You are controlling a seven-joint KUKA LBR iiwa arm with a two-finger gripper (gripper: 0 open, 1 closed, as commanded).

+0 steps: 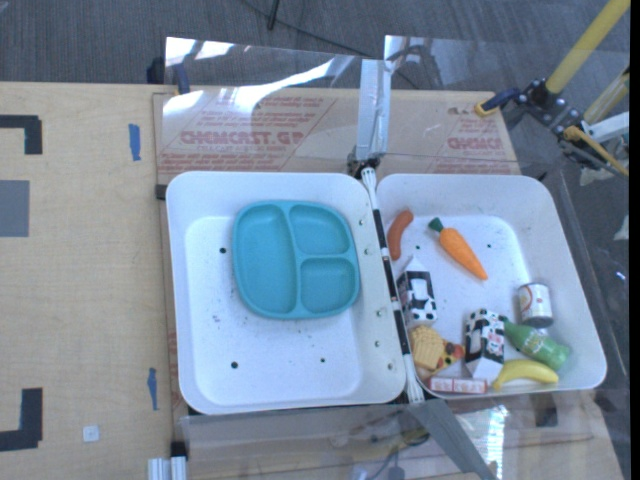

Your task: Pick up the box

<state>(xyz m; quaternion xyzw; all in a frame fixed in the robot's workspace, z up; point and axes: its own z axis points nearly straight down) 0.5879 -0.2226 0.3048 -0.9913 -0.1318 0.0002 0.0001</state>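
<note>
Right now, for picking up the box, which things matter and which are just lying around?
For the job: black-and-white box; a second one like it; right bin holding both.

Lying about: carrot, sausage, can, green bottle, banana, teal divided plate in the left bin.

Whether the slanting yellow rod and dark clamp are robot parts is unclear.
</note>
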